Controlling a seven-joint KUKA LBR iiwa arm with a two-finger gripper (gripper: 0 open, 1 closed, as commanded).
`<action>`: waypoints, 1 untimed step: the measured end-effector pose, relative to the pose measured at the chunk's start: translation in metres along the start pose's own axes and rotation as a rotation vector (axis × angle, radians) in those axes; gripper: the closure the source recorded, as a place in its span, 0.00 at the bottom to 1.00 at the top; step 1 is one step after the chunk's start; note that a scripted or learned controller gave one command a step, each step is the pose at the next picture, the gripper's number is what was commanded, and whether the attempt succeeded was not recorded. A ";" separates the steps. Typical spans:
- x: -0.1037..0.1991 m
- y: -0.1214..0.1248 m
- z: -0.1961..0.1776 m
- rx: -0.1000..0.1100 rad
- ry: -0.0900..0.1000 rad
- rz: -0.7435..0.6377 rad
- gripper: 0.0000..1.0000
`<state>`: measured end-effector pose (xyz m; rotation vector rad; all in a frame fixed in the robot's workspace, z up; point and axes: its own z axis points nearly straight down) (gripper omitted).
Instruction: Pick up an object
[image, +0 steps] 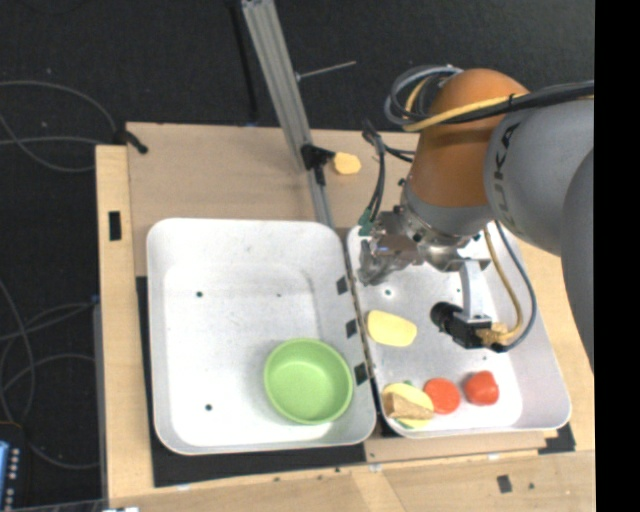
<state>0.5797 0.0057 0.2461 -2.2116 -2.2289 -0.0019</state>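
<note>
In the right bin (540, 385) lie a pale yellow piece (391, 328), a round red-orange item (441, 394), a red blocky item (482, 387) and a yellow-green and tan piece (408, 404) at the front edge. My gripper (377, 262) hangs over the bin's back left corner, just behind the pale yellow piece. The wrist and orange band (462, 150) cover much of the bin's back. Nothing shows between the gripper's tips.
A green bowl (308, 380) sits in the left bin (200, 300) near its front right. A metal pole (290, 100) rises behind the bins. A small yellow item (347, 163) lies on the bench at the back. A black part (455, 322) of the arm hangs over the right bin.
</note>
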 end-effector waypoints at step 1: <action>0.044 -0.024 0.012 0.001 -0.002 0.002 1.00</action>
